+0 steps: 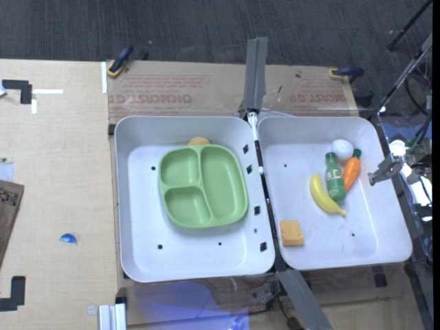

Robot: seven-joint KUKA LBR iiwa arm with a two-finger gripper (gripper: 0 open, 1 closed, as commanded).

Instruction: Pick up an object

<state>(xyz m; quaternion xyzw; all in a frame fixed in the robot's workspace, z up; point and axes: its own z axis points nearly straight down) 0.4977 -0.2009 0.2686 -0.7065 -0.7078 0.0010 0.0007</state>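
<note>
Pretty clearly my lab bench: cardboard sheet (234,88) clamped down with blue clamps (121,59), two white bins (130,205), toy food, cables everywhere.

On my feed the arm's hardware (402,158) reads as silvery-grey metal pieces at the right edge, one slim bracket (385,170) jutting left, glare washing out parts, with thin dark cables (412,60) above it.

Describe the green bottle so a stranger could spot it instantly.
Look in the right-hand shallow white bin, at the cluster near its far right side. The small green plastic bottle stands between a yellow banana and an orange carrot; it alone is green with a pale label.
</note>
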